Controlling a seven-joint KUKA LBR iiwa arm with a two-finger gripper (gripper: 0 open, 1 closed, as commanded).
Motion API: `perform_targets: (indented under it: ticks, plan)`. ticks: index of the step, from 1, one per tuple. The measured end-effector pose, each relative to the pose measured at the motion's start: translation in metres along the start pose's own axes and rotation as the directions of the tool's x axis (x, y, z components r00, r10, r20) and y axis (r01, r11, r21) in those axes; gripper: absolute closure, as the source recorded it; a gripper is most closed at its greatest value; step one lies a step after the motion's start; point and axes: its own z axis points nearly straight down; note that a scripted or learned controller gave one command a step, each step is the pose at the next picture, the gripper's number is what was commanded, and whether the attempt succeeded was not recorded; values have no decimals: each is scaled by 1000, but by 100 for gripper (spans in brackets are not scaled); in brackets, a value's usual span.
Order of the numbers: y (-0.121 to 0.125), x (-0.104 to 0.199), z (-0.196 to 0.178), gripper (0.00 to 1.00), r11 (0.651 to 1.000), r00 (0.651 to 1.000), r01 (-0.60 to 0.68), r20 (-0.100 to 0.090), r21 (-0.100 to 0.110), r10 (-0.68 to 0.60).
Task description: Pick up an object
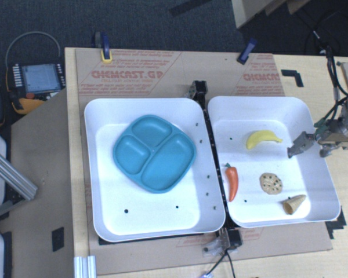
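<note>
While right bin (313, 116): banana (263, 138), cookie (271, 183).

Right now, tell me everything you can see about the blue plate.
The blue plate is a rounded-square tray of smooth, plastic-looking material, all one turquoise colour. Raised ridges split it into three compartments: two smaller ones at upper left and upper right, one larger across the bottom right. Nothing lies in any of them. It sits flat on the floor of the left bin, turned at a slant to the bin's walls, a little above the bin's middle. It touches only the bin floor and stands apart from the walls.
</note>
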Motion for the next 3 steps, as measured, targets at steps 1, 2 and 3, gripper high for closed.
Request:
perform_targets:
  ticks: [1,2,3]
  plan:
    - [3,1,-7,0,1000,1000,4,4,-13,-4]
    - [7,5,37,0,1000,1000,5,1,-9,-5]
    - [10,-2,94,0,1000,1000,4,3,-12,-4]
